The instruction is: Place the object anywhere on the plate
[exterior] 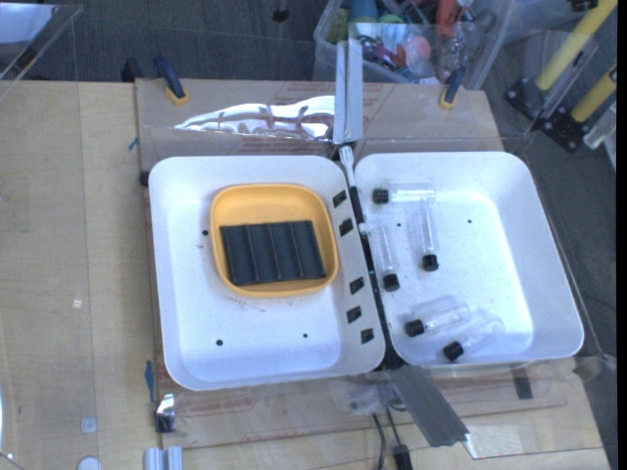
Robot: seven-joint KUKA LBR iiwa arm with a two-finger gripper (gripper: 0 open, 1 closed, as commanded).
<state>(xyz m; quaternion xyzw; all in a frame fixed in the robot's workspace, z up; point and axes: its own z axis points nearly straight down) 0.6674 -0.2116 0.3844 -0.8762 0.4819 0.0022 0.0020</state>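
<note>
No claw is over the bins, so its state cannot be told. Clear vials with black caps lie in the right bin [509, 262], e.g. one near its top [404, 195]. The yellow plate [227, 213] (dark ribbed insert inside) sits in the left bin [186, 341]. Advice: pick an isolated vial, gripping across its barrel.

You see two smooth, glossy white plastic bins [186, 351], a matt yellow plastic plate [227, 204], clear glassy black-capped vials [438, 315] and a pale wood-grain bench [69, 262].
</note>
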